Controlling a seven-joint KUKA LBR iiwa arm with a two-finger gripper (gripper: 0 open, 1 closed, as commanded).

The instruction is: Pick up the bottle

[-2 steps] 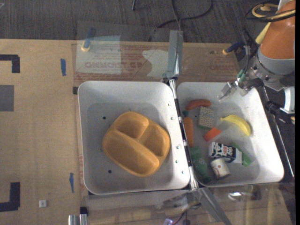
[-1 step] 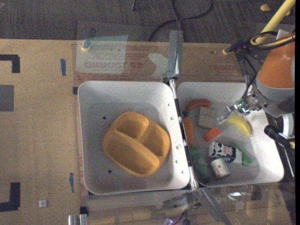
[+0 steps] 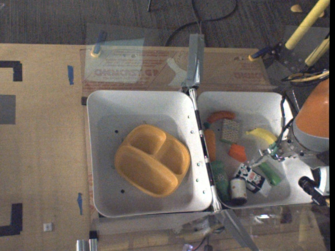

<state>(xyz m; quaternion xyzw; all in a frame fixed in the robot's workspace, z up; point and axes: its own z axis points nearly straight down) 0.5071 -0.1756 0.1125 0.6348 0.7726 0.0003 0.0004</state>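
Two white bins sit side by side on the brown desk (image 3: pixel 42 156). The left bin (image 3: pixel 104 109) holds a big yellow divided plate (image 3: pixel 152 160), which lies flat near the middle of that bin. The right bin (image 3: pixel 272 101) holds many small things. The bottle (image 3: pixel 238 189) is a small dark one with a white label, and it lies near the front edge of the right bin, just beside a black and white packet (image 3: pixel 251 177). A dark green thing (image 3: pixel 220 175) lies to the left of the bottle, close to the wall between the bins. A green block (image 3: pixel 270 172) lies to the right of the packet. Farther back there is a yellow banana (image 3: pixel 261 135), an orange wedge (image 3: pixel 237 152), a speckled square piece (image 3: pixel 230 130), a red thing (image 3: pixel 224 115) and a long orange carrot (image 3: pixel 210 143) (the carrot lies along the wall between the bins). The arm comes in from the right with its orange band (image 3: pixel 315 114) over the right side of the right bin. The hand (image 3: pixel 274 152) hangs over that bin, above the spot between the banana and the green block, and apart from the bottle. I cannot tell if the hand is clenched or released, and nothing shows clearly inside it.
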